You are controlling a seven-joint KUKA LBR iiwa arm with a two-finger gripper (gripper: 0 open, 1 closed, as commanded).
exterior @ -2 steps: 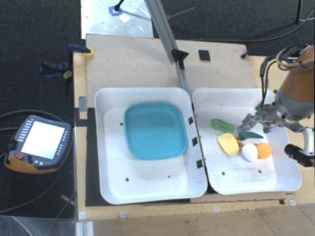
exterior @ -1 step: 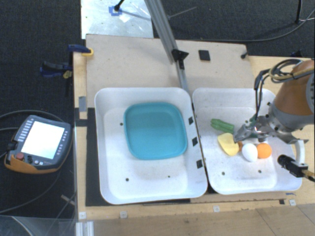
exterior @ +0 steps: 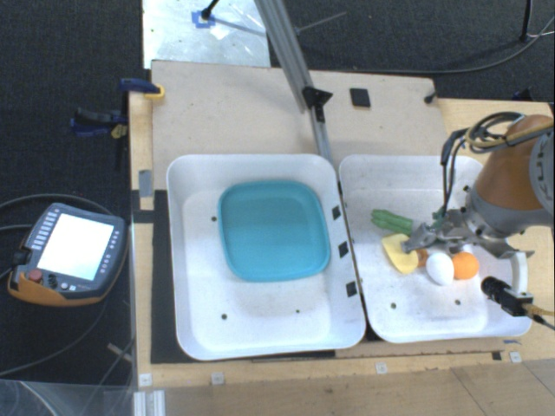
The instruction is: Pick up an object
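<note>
two bins (exterior: 195,319): left, teal plate (exterior: 273,230); right, egg (exterior: 440,269), orange (exterior: 466,265).

No text, label, brand, number or sign can be read. The handheld control unit (exterior: 68,254) at nine o'clock has a lit screen, but it is washed out white and shows nothing readable.

- My arm (exterior: 520,180) runs off the right edge; I cannot see its base.
- The gripper (exterior: 431,236) hides its fingertips among the items; I cannot judge their state.
- The orange ball (exterior: 466,266) sits partly behind the white egg (exterior: 440,269).
- The yellow piece (exterior: 398,255) is partly covered.
</note>
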